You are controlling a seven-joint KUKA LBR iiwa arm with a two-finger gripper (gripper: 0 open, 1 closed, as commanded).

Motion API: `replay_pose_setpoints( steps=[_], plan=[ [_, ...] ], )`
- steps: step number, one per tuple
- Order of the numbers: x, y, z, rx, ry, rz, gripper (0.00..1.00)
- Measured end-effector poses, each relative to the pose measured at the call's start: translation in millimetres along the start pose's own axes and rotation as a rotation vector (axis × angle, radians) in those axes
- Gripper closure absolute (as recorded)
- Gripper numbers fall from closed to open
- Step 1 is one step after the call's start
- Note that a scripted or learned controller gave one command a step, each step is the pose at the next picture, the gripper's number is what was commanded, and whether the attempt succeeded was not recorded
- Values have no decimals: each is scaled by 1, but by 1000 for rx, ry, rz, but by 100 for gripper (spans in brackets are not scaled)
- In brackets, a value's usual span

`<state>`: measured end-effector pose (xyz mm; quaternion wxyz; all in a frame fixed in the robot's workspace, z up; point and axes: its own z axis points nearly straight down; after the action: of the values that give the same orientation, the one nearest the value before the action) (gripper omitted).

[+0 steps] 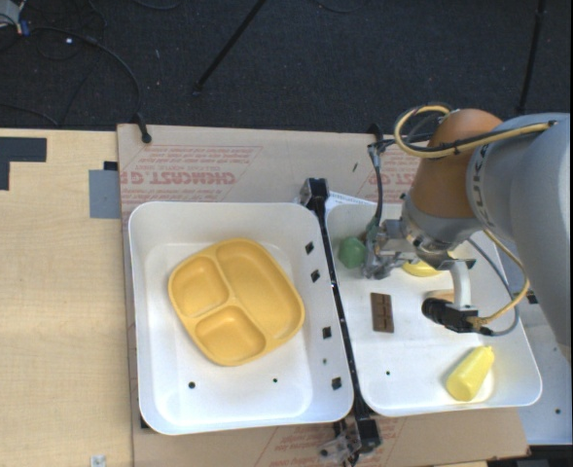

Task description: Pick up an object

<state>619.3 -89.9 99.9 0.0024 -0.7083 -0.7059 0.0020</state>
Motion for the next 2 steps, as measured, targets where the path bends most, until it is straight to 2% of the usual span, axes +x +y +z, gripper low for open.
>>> replay_pose_setpoints(
  steps=[2],
  plan=[
    [-16,1,-115,-10,-2,-1,100]
  ],
)
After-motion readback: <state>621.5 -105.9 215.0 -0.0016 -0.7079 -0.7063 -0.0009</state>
